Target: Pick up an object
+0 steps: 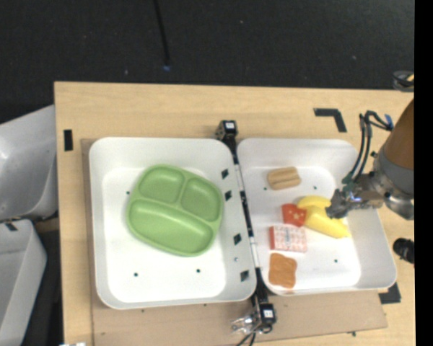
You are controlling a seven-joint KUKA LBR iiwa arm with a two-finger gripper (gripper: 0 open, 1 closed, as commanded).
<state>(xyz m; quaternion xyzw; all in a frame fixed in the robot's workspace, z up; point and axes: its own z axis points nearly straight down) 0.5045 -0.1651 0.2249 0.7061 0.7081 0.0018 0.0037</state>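
The wooden bench (202, 107) bears two shallow white plastic bins side by side, their inner rims meeting along a row of black clips. The left bin (108, 265) holds a light green divided plastic plate (175, 209), which sits near the middle with bare white floor on every side, widest along the front. The right bin (368, 265) is more crowded: a tan bread-roll-shaped toy (283, 178) lies toward the back, a small red block (294, 214) sits at the centre, a pink-and-white printed packet (289, 238) lies just in front of it, and an orange-brown toast-like slab (282, 270) rests close to the front rim. A yellow banana-shaped toy (323, 218) lies just right of the red block. Open floor remains along the right bin's front right corner and back right.

The gripper (339, 206) reaches in from the right, its dark tip down at the banana toy's upper right side; whether the tip grasps the banana cannot be told.
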